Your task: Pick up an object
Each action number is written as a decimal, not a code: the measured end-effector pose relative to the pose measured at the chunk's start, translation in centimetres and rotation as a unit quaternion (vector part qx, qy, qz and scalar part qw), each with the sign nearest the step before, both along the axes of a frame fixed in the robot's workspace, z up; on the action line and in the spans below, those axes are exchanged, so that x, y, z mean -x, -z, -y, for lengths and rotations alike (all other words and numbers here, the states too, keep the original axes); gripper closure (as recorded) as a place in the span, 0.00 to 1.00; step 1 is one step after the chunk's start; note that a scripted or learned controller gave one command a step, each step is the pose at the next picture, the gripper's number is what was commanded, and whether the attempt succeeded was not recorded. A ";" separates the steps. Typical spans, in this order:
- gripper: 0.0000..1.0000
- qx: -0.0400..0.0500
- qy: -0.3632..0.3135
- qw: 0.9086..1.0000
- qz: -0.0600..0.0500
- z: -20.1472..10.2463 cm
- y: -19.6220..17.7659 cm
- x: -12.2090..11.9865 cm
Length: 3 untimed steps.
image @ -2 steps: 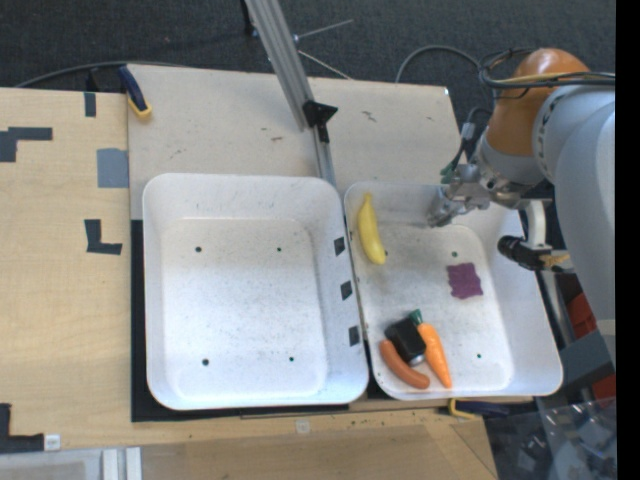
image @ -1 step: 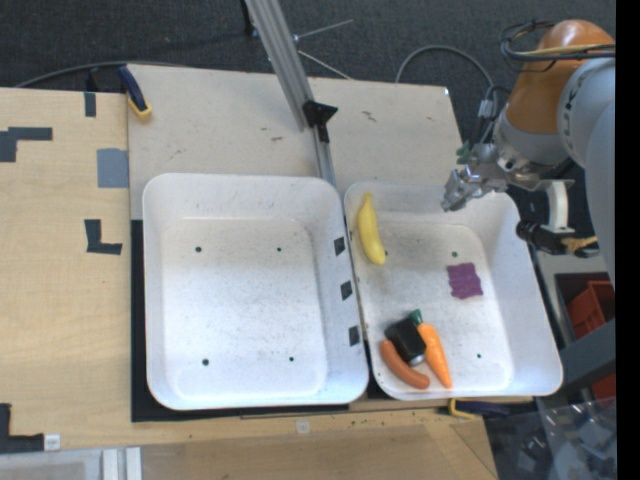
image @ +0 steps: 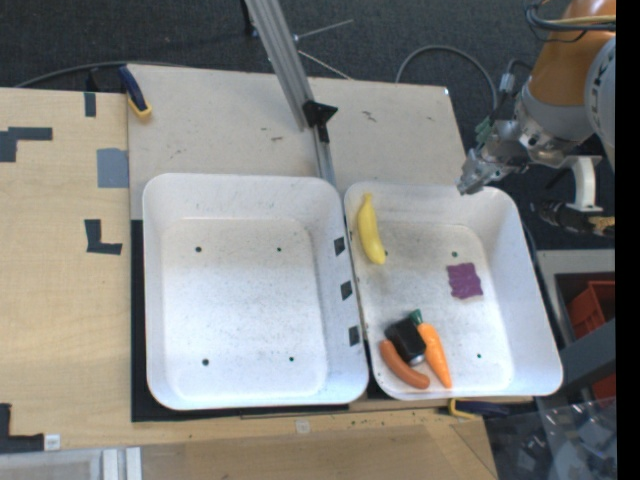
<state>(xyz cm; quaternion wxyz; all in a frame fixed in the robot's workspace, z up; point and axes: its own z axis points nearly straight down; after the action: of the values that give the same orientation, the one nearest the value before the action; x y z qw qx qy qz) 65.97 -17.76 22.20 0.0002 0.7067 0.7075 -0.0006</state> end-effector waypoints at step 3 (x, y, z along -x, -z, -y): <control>1.00 -0.001 -0.003 1.000 0.000 -10.9 -1.1 1.5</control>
<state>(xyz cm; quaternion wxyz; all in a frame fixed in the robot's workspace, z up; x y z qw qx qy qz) 64.47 -6.81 23.25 -0.0009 0.7046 0.7096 0.0003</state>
